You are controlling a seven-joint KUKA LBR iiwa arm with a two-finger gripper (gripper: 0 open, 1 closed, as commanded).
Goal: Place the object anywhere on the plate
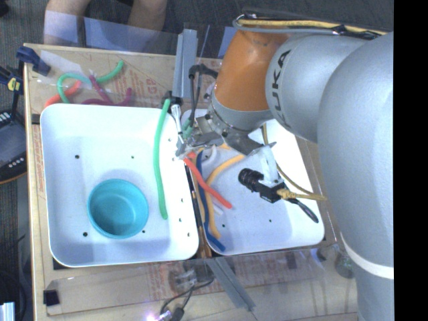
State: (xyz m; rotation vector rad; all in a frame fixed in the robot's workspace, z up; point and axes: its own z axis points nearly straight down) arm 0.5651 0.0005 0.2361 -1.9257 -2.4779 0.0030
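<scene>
A teal round plate (pixel 119 208) sits in the left white bin (pixel 67 146), near its front left. A long green flexible tube (pixel 159 166) hangs along that bin's right side, from near the gripper down toward the bin floor. My gripper (pixel 182 139) is over the wall between the two bins, right beside the tube's upper part. The big grey and orange arm hides much of it, so whether it grips the tube is unclear. In the right bin (pixel 294 226) lie a red strip (pixel 208 184), a yellow strip (pixel 226 164) and a blue strip (pixel 212 234).
Behind the left bin, green, pink and orange tubes (pixel 90 89) lie on the bench. The arm covers the back and right of the right bin. A grey post (pixel 183 62) stands behind the bins' shared wall.
</scene>
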